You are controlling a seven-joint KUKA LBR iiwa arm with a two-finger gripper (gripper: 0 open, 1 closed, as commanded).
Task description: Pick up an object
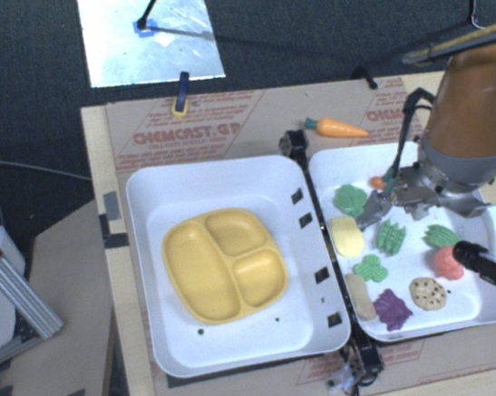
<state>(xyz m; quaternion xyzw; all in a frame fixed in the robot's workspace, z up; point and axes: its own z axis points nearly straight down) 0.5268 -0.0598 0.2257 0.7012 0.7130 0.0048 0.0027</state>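
Two bins: white and shallow, side by side on my bench; the left bin (150, 215) and the right bin (493, 309).
Left bin: it carries a yellow divided tray (224, 263) with three compartments, lying near the middle.
Right bin: it carries a scatter of small toy foods.
Pieces I can pick: a green leafy piece (350, 197) at the upper left, a pale yellow piece (348, 237) just below it, a green ridged piece (390, 237) near the centre, a small green piece (369, 268), a tan stick (362, 296) along the left wall, a purple grape cluster (393, 308), a cookie (427, 294), a red piece (447, 262) and another green piece (440, 235).
My gripper (376, 209): low over the right bin, between the leafy piece and the ridged piece.
My grip: I cannot tell whether it is spread or closed; nothing visibly held.
Outside the bins: a toy carrot (337, 128) lies on the cardboard just above the right bin.
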